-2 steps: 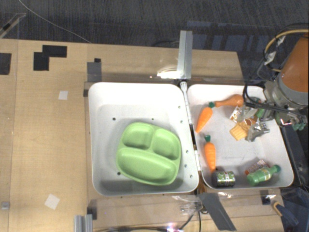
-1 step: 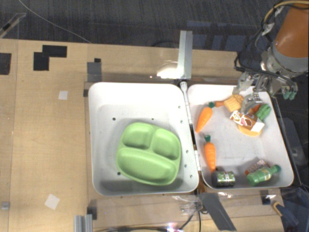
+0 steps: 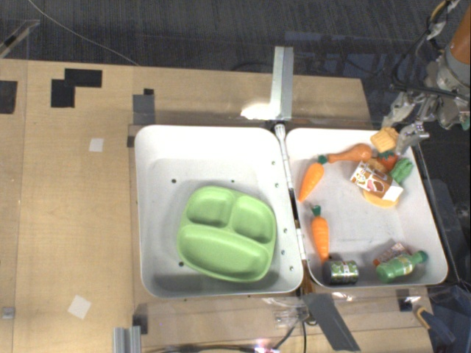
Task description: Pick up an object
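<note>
1. The end effector (image 3: 413, 123) hangs over the right bin's (image 3: 434, 230) far corner; whether it is released or clenched, I cannot tell.
2. Nothing is visibly grasped, so this looks like the approach step.
3. Nearest candidates: the tan block (image 3: 383, 139) and orange drumstick (image 3: 351, 154) just below. Next move likely calls for descending onto one.

Green plate (image 3: 225, 235), orange carrots (image 3: 310, 180), green bottle (image 3: 401, 266), white bins (image 3: 158, 160).

The arm (image 3: 450, 46) enters at the top right corner — only its wrist end shows, with cables looped around it. The gripper (image 3: 410, 123) hangs below it, angled down and to the left — its metal parts too cluttered to read.
</note>
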Robot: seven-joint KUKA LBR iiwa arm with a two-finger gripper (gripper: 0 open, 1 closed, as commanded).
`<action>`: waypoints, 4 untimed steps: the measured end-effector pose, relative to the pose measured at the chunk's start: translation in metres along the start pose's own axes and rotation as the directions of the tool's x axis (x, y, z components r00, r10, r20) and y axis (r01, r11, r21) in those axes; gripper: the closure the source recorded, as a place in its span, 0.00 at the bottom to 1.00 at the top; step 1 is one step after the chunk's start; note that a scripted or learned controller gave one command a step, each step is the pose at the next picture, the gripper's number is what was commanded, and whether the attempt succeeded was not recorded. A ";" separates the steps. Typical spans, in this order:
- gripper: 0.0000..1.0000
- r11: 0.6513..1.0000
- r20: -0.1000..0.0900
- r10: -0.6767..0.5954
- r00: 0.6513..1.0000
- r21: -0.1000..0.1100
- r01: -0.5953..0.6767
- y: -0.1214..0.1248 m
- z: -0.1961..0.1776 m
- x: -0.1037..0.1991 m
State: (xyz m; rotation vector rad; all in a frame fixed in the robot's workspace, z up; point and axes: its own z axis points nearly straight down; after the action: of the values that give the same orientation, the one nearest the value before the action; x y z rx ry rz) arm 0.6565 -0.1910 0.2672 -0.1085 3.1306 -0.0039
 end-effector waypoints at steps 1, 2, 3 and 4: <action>1.00 1.000 0.015 -0.006 1.000 0.002 0.006 0.004 -0.016 -0.004; 1.00 0.916 -0.003 -0.401 0.916 -0.002 0.401 -0.008 0.049 0.107; 1.00 0.983 0.006 -0.185 0.983 0.001 0.185 -0.011 -0.018 0.029; 1.00 0.983 0.016 -0.186 0.982 0.005 0.186 -0.010 -0.032 0.026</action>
State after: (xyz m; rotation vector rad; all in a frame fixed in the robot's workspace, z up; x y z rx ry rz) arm 0.6307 -0.2031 0.2987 -0.3986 3.0909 -0.0100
